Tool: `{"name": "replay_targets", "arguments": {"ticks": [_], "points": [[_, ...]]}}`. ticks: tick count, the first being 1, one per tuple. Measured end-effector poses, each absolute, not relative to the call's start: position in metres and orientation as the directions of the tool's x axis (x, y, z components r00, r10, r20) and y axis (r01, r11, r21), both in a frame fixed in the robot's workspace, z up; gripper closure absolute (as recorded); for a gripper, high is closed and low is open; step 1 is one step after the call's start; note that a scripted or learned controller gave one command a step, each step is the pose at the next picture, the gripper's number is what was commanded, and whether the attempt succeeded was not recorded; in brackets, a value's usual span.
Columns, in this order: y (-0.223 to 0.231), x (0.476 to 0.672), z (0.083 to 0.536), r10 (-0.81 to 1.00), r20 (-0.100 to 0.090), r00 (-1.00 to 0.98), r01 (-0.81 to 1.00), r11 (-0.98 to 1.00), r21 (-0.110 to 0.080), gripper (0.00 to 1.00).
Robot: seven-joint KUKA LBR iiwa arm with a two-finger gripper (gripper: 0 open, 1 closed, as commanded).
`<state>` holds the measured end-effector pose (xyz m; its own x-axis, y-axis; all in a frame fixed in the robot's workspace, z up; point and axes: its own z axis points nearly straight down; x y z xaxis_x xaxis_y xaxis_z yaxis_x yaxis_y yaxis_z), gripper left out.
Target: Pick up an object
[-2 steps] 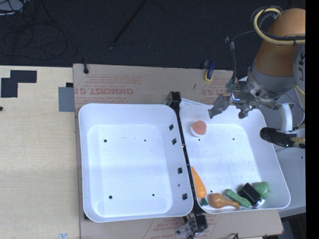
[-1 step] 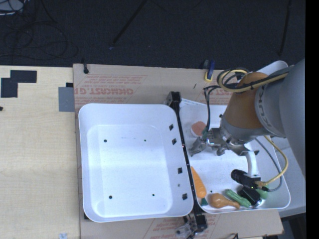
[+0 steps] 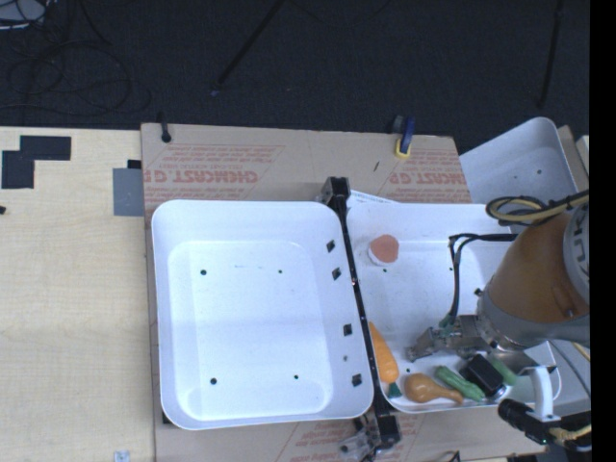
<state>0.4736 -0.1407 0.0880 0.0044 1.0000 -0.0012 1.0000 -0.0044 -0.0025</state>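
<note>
Pear-shaped squash [image 3: 430, 388] and green pepper [image 3: 460, 383] seen just below pincer [image 3: 430, 341]; carrot [image 3: 384, 353] beside, left. Jaw state cannot be told. Descent onto one piece only advised, bin [image 3: 414, 258] wall avoided.

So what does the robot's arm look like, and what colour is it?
The arm is fat and rounded, with a big orange-brown band and grey metal on either side of it. Thin black cables loop beside it. Its gripper is a small grey metal claw with thin fingers, poking out to the picture's left over the right white bin.
</note>
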Motion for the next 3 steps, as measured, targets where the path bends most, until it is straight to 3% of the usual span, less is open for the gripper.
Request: {"name": "replay_targets", "arguments": {"ticks": [1, 2, 3], "points": [[-0.096, 0.478, 0.094, 1.0, -0.012, 0.006, 1.0, -0.006, 0.006, 0.0], [-0.129, 0.565, 0.088, 1.0, -0.002, -0.001, 1.0, 0.001, 0.003, 0.0], [-0.083, 0.607, 0.087, 1.0, 0.002, -0.004, 1.0, 0.004, -0.001, 0.0]]}}
